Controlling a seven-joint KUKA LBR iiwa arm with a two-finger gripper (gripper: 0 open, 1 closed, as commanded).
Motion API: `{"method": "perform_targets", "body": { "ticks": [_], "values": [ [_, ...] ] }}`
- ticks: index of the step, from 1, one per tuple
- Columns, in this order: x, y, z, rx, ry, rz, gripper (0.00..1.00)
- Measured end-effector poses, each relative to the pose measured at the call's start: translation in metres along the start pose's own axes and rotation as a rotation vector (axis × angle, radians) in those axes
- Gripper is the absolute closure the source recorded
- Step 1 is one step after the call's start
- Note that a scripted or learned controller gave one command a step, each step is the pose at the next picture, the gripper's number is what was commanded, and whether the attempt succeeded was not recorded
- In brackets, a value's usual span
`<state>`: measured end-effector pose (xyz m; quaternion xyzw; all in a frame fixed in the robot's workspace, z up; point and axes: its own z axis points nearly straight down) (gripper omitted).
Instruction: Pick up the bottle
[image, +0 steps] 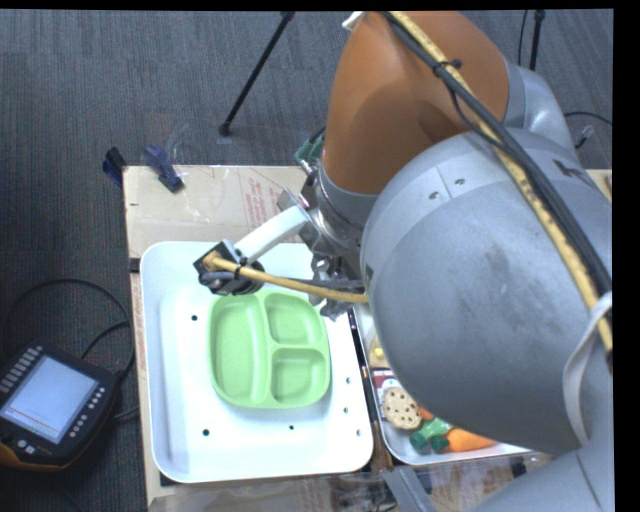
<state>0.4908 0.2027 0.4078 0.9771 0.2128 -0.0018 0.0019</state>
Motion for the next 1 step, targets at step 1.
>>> {"method": "perform_targets", "body": {
  "ticks": [1],
  "values": [
    [-0.0454, 0.0653, -0.0281, -0.002, 0.003, 0.187, 1.00]
  ]
}}
